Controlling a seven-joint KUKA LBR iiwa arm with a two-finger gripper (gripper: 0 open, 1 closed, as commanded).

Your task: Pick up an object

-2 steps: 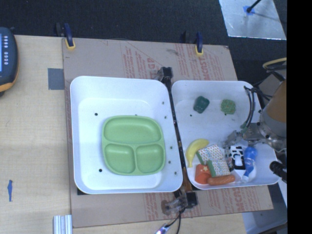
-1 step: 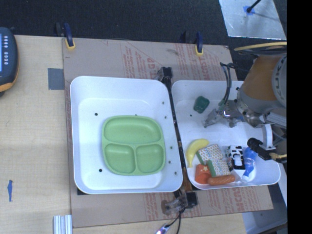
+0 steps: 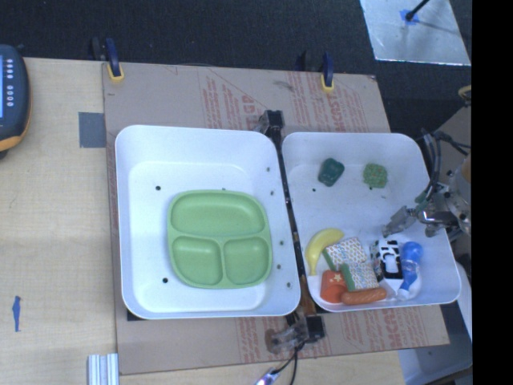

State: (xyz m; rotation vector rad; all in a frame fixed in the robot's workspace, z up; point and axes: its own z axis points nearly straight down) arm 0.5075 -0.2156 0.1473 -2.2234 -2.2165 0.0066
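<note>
1. Camera view: my jaws [image 3: 413, 212] hang at the right edge of the right bin [image 3: 353, 144], just above the blue-and-white bottle [image 3: 409, 267]. I cannot tell whether they are open or closed, and nothing shows between them.
2. The likely pick, the banana [image 3: 322, 247], lies flat near the bin's left wall. Its long axis runs slantwise, from lower left up to the right, with the curve bowing toward the top.
3. The rest crowds the bin's lower edge: a patterned sponge [image 3: 349, 261], a tomato [image 3: 332, 285], a carrot [image 3: 365, 297] and a black-and-white toy [image 3: 389, 259], touching one another. I judge that cluster awkward to grip cleanly.
4. Two green lumps [image 3: 330, 172] [image 3: 374, 175] sit apart near the top, so either looks easier to reach.
5. The left bin [image 3: 140, 215] holds a green divided tray [image 3: 218, 239], lying flat at its middle.
6. Both bins rest on cardboard [image 3: 240, 95] clamped to the worktop [image 3: 48, 239].
</note>
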